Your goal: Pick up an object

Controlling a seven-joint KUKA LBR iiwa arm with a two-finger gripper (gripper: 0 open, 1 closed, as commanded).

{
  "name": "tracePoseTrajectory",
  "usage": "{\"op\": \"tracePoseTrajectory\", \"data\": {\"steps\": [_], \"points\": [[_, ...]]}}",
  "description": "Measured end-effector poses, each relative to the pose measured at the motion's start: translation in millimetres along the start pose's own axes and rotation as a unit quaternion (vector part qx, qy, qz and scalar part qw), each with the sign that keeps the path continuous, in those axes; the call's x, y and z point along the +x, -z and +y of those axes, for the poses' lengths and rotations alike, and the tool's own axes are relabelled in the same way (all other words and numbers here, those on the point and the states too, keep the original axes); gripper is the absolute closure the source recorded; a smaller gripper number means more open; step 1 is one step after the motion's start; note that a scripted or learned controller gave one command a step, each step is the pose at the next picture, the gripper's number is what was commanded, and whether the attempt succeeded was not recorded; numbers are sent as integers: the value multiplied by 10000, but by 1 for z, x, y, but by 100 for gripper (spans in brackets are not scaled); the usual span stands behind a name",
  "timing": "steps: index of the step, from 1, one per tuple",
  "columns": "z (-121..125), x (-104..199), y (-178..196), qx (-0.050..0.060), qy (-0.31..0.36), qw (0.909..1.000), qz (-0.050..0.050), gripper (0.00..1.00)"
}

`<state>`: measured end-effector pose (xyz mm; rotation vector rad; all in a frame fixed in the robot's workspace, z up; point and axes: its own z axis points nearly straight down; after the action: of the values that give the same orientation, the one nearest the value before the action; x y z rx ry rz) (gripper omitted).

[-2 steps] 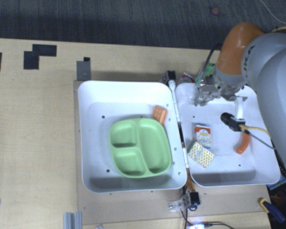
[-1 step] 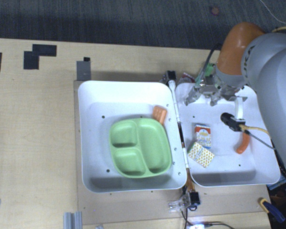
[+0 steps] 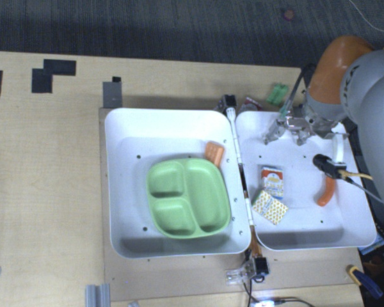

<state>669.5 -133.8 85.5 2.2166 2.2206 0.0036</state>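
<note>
1. Your tool (image 3: 285, 133) sits over the far end of the right bin (image 3: 301, 230), near that bin's back wall.
2. Its two fingers (image 3: 269, 135) are spread wide apart. Nothing is between them, so it has no hold on anything.
3. I can't tell whether the fingertips touch the bin floor or hang just above it.
4. The right bin holds three loose items, all nearer the camera than the tool and apart from it:
   - a small carton (image 3: 272, 181) with an orange-and-white print, near the bin's left wall
   - a checkered packet (image 3: 270, 208), yellow and white, just below the carton and touching it or nearly so
   - an orange stick (image 3: 325, 192), lying tilted on the right side, well apart from the other two
5. The left bin (image 3: 124, 171) holds a green divided plate (image 3: 189, 197) with three compartments, lying flat in the middle.
6. An orange block (image 3: 214, 152) sits at the plate's upper right rim, by the wall between the two bins.
7. On the worktop (image 3: 45, 171), a small green item (image 3: 278, 93) lies behind the right bin, outside it.
</note>
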Motion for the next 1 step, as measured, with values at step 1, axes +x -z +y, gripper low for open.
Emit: {"op": "tracePoseTrajectory", "data": {"steps": [1], "points": [[-141,-23,2,-1,-6,10000,-4,0]]}}
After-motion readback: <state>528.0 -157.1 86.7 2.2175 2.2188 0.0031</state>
